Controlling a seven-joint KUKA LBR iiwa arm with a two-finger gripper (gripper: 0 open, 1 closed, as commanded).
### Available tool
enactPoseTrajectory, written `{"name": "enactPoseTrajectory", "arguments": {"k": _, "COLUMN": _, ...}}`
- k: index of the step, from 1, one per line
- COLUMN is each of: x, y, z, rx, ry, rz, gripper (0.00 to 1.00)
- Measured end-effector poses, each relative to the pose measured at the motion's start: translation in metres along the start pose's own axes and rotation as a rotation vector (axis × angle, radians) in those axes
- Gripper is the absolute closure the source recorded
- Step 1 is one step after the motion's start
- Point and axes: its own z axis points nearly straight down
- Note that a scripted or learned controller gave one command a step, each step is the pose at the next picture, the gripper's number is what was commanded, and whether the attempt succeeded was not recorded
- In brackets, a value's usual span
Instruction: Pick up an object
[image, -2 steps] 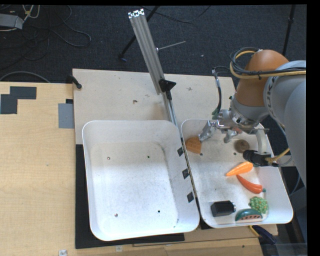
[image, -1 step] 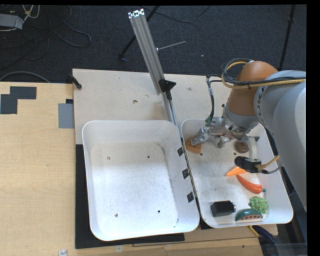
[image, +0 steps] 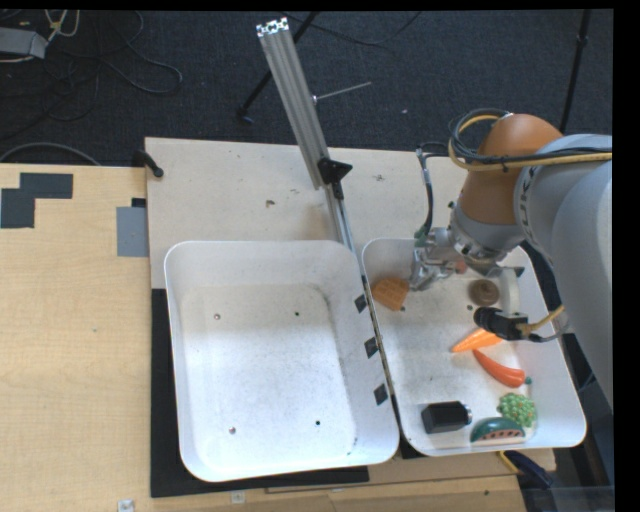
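Note:
My gripper (image: 424, 272) hangs over the far left part of the right bin (image: 425, 345), just right of a tan bread-like piece (image: 390, 293) that lies by the bin's left wall. Nothing shows between the fingers. Further objects lie in the same bin: a brown round piece (image: 485, 291), an orange carrot (image: 474, 341), a red-orange pepper (image: 500, 368), a black block (image: 445, 416), green grapes (image: 517, 408) and a watermelon slice (image: 497, 432).
The left bin (image: 262, 355) stands beside the right one, with a divider carrying black clips (image: 371, 346) between them. A slanted metal post (image: 305, 125) rises behind the bins. The arm's orange band (image: 505, 175) and grey body cover the right bin's far right corner.

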Motion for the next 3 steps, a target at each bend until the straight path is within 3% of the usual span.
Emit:
{"name": "enactPoseTrajectory", "arguments": {"k": 2, "x": 0.003, "y": -0.002, "z": -0.115, "rx": 0.003, "ry": -0.003, "rz": 0.0, "gripper": 1.0}}
{"name": "enactPoseTrajectory", "arguments": {"k": 3, "x": 0.001, "y": -0.001, "z": -0.15, "rx": 0.004, "ry": -0.003, "rz": -0.001, "gripper": 1.0}}
